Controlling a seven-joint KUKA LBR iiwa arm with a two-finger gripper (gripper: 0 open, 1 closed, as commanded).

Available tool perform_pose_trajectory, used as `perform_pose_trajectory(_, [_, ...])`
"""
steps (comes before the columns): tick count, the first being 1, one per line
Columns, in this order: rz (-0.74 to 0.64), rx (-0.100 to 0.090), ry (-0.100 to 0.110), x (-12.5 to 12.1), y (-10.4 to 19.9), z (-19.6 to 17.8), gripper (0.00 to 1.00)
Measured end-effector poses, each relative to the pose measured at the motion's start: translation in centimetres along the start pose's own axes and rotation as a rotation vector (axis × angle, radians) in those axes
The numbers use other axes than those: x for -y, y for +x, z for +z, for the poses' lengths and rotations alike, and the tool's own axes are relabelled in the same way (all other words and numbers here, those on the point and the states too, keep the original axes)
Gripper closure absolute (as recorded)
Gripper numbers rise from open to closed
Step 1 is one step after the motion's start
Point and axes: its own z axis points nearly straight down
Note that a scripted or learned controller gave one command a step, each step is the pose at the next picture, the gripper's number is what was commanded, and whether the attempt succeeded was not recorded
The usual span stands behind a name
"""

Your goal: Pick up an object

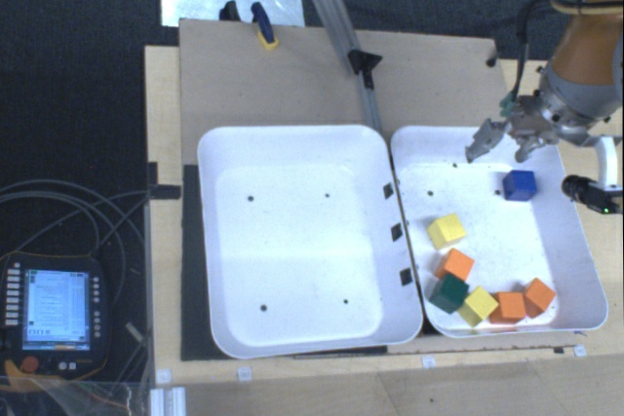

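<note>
My gripper (505,147) hangs over the far part of the right bin (419,209), open, with nothing between its two fingers. A blue cube (519,185) lies just below and right of it, apart from the fingers. Lower in the same bin sit a yellow cube (448,230), an orange cube (454,264), a dark green cube (449,293), a second yellow cube (480,305) and two more orange cubes (508,307) (539,296) near the front edge.
The left bin (292,239) sits beside the right one, joined by black clips (397,231). A grey slanted pole (331,0) crosses above the bins' far side. A pendant screen (49,307) and cables lie at far left.
</note>
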Motion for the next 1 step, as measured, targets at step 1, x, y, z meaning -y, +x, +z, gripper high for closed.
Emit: perform_pose_trajectory(1, [0.001,0.0,0.0,-0.69,-0.14,5.95,0.0])
